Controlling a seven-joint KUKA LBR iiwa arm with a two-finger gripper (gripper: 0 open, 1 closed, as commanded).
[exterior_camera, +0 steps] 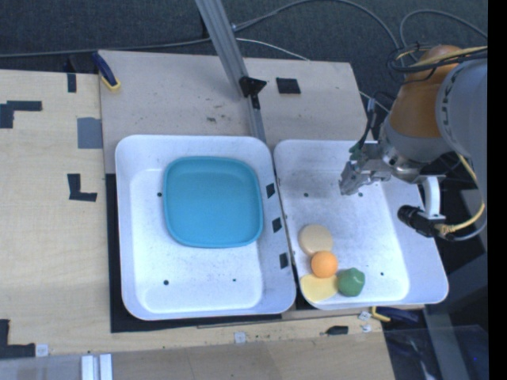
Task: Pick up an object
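In the right bin (396, 236), near its front left corner, lie a beige round piece (315, 237), an orange ball (323, 264), a yellow piece (317, 288) and a green ball (350, 281), all bunched together. My gripper (351, 182) hangs over the back middle of that bin, well behind the cluster, pointing down. Nothing shows between its tips. The grey arm with its orange band (420, 101) comes in from the right.
The left bin (135, 236) holds a blue square plate (212, 201). A grey metal post (230, 46) slants up from between the bins. Cables run behind the bench and beside the arm.
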